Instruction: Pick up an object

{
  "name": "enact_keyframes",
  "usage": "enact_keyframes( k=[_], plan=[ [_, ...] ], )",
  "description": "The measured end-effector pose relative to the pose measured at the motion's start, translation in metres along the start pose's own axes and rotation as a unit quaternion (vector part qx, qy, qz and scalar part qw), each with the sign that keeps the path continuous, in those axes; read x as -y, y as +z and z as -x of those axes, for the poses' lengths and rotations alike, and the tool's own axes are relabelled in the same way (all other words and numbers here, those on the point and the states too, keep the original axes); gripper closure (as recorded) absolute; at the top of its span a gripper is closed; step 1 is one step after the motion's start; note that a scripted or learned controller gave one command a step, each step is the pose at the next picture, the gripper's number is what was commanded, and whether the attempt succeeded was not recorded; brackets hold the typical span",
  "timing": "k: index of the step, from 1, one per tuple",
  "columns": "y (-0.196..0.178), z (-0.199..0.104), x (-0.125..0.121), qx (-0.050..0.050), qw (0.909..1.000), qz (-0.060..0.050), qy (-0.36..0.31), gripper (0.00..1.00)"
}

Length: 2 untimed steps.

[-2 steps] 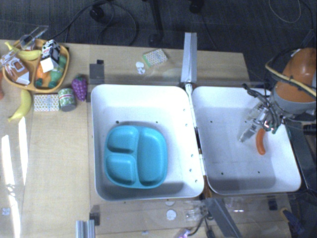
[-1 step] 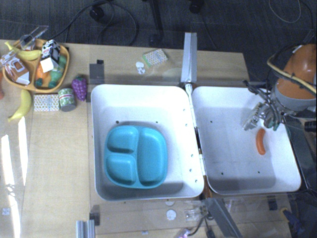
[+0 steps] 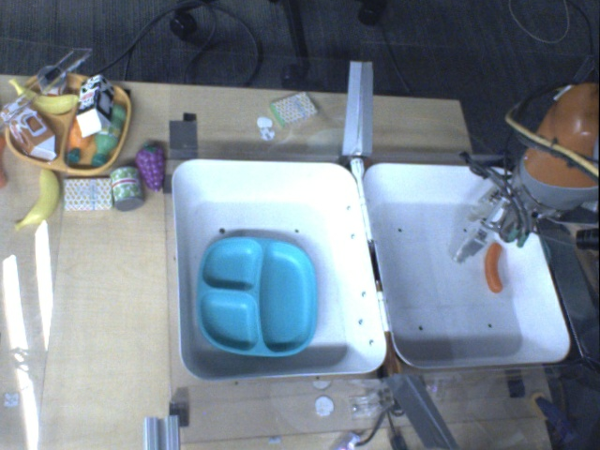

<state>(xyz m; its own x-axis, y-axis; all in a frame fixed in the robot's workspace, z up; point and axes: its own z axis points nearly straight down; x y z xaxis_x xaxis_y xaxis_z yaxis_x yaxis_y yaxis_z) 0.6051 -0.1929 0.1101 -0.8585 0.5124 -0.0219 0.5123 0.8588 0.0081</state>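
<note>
A small orange carrot-shaped object lies on the floor of the right bin, near its right wall. My gripper hangs just above and to the left of the object's upper end, reaching in from the right. Its fingers look spread apart, with nothing between them; one fingertip points down-left toward the bin floor. The orange object lies beside the gripper, not in its grasp.
A blue divided plate lies in the left bin. On the bench at far left sit a bowl of toy food, a banana, purple grapes and a small can.
</note>
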Motion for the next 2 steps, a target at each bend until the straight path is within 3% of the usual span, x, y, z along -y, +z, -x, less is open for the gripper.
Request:
enact_keyframes(
  k=[1, 2],
  plan=[
    [-0.0104, 0.0023, -0.003, 0.003, 1.0, 0.002, -0.001, 1.0],
    [-0.0104, 0.0023, -0.0031, 0.003, 1.0, 0.002, -0.001, 0.0]
  ],
)
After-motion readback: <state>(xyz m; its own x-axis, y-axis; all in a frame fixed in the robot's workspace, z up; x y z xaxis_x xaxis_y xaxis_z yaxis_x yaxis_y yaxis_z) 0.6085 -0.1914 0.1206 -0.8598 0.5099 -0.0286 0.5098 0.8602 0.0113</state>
